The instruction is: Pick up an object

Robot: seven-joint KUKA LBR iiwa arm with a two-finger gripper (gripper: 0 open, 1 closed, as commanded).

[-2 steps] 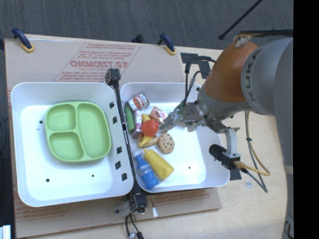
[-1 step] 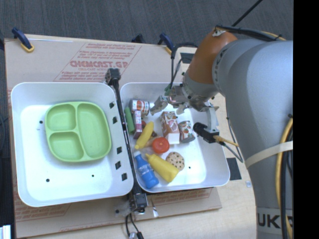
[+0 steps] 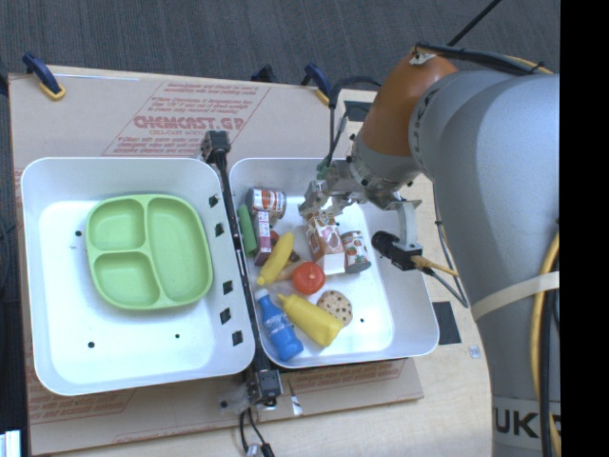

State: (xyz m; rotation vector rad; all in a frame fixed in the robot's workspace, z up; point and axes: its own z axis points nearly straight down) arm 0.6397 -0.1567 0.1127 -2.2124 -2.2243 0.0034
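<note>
My gripper (image 3: 322, 201) is low in the right bin (image 3: 404, 303), near its back middle. It sits right over a brown and white carton (image 3: 328, 243) and may be touching the carton's top; the view does not settle it. A small can (image 3: 267, 202) lies just left of the gripper. In front of it lie a banana (image 3: 276, 258), a red tomato (image 3: 307, 278), a yellow bottle (image 3: 312, 319), a cookie (image 3: 334, 305) and a blue bottle (image 3: 279, 327). A green item (image 3: 246, 228) rests against the bin's left wall.
The left bin (image 3: 57, 350) holds a green divided plate (image 3: 149, 250). The arm's grey body (image 3: 476, 160) covers the right bin's back right corner. A black divider (image 3: 228, 246) runs between the bins. Cables (image 3: 428, 265) trail on the right.
</note>
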